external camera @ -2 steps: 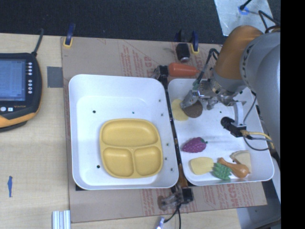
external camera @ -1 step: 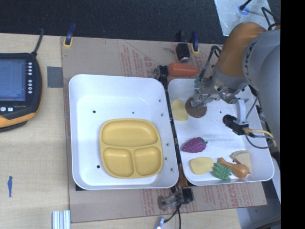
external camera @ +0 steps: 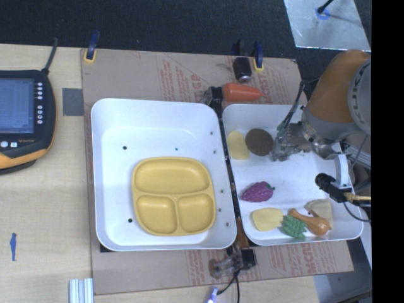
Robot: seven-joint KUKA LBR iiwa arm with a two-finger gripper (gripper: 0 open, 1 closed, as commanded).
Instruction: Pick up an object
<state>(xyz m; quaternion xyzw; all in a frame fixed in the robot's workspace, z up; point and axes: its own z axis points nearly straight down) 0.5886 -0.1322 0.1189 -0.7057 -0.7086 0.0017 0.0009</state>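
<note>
We hover the gripper [external camera: 282, 149] beside the brown ball [external camera: 258, 141]; finger state unclear, so we should centre over it before descending.

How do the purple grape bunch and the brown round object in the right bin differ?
The grape bunch is purple and bumpy with a green stem; the brown round object is dark and smooth. The grape bunch lies apart near the bin's middle; the brown object touches a pale yellow piece, close to the pincer. Both lie in the right bin.
</note>
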